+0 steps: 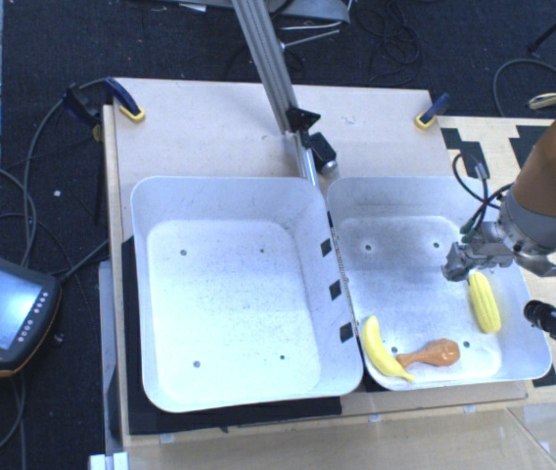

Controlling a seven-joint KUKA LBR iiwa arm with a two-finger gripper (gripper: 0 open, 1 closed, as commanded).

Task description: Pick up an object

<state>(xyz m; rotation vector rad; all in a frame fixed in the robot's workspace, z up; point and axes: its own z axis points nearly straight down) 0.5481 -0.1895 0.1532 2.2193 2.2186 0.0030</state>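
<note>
Corn (484, 302) lies in the right bin (395, 228), near its right wall, with its far tip touching or just under the gripper (466, 262). We cannot tell how the gripper is set, because the wrist hides it from above. We judge that the arm is at the reaching step, low over the corn, and nothing looks lifted yet. The next move calls for a close on the far end of the cob, which is narrow and round (it may slip sideways), and then a straight lift.

At the near edge of the same bin a banana (381, 351) lies beside an orange drumstick (433, 354), well apart from the corn. The left bin (151, 213) sits on the pale bench (209, 125). Dark floor with cables surrounds it, and a pendant (2, 311) lies at the left.
</note>
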